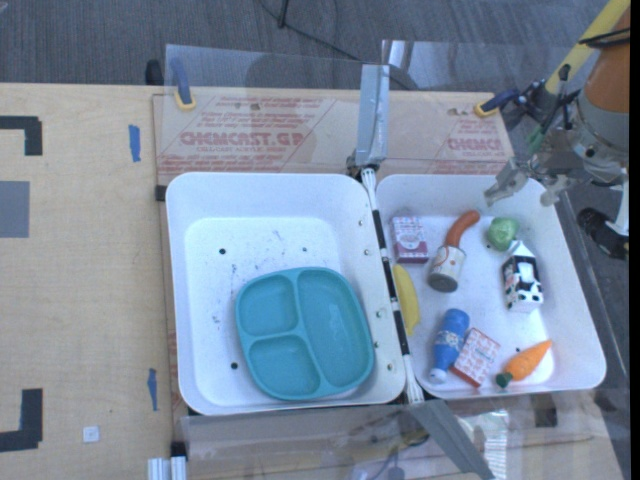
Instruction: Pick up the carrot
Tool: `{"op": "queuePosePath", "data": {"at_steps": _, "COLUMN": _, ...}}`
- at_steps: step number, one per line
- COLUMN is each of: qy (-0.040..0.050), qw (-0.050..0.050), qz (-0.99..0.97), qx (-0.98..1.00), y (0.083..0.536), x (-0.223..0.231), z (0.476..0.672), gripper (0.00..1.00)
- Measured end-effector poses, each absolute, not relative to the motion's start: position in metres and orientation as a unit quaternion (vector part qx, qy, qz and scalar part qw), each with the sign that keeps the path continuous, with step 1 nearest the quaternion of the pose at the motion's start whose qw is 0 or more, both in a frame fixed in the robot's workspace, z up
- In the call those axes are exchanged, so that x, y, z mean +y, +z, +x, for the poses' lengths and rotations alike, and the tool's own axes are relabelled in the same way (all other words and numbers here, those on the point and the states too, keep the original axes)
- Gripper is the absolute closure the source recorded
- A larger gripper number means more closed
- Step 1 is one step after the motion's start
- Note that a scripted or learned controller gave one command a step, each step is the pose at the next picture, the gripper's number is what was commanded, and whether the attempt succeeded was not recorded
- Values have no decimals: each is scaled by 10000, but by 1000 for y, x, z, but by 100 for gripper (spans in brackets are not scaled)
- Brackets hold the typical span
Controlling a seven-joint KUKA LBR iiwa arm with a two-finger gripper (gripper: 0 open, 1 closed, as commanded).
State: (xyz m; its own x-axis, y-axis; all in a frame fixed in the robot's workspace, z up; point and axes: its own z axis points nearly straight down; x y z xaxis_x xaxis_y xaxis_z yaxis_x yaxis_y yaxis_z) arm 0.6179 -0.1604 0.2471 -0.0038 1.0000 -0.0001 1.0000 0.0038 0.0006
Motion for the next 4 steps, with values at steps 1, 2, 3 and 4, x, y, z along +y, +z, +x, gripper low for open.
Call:
{"op": "queuePosePath", "data": {"at_steps": 1, "qy": 1, "qw": -9, "qz": 6125, "qx": 7905, "y": 159, "x": -124, "z": 530, "gripper": 0}}
{"op": "queuePosePath", "data": {"at_steps": 2, "qy": 48, "qw": 74, "qz": 5483, "qx": 8363, "y": 121, "x": -197, "z": 502, "gripper": 0}}
{"op": "queuePosePath", "data": {"at_steps": 3, "qy": 35, "qw": 231, "qz": 3712, "qx": 9283, "y": 108, "x": -219, "z": 495, "gripper": 0}}
{"op": "queuePosePath", "data": {"at_steps": 4, "qy": 34, "qw": 236, "qz": 3711, "qx": 9283, "y": 108, "x": -219, "z": 495, "gripper": 0}}
